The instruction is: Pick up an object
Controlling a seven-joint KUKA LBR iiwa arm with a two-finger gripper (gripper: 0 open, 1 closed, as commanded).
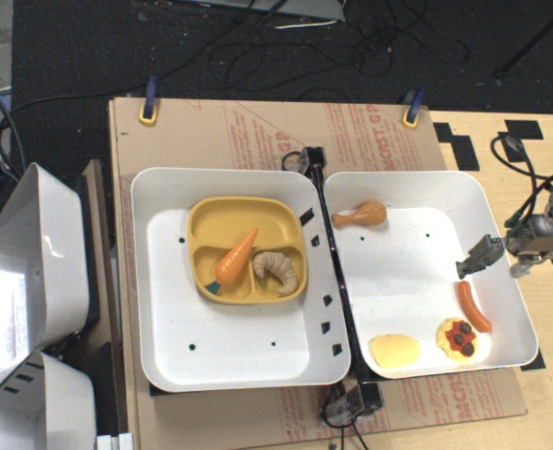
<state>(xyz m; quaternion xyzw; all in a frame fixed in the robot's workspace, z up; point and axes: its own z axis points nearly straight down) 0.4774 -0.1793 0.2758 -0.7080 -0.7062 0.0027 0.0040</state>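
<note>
In the right bin (pixel 417 190) lie a brown chicken drumstick (pixel 361 216) at the back, a red sausage (pixel 473 307) near the right wall, a pale yellow oval piece (pixel 394 350) at the front and a small round tart with red topping (pixel 460 337) beside it. My gripper (pixel 480 257) reaches in over the right wall and hangs just above and behind the sausage, with nothing seen in it. In the left bin (pixel 164 251) a yellow divided plate (pixel 211 218) holds an orange carrot (pixel 236 257) and a beige curled pastry (pixel 276 270).
A black divider strip (pixel 331 270) runs between the two bins. The bins rest on a brown board (pixel 258 129) with yellow clamps at its back edge. White containers (pixel 28 261) stand off the bench at the left. Cables lie on the dark floor behind.
</note>
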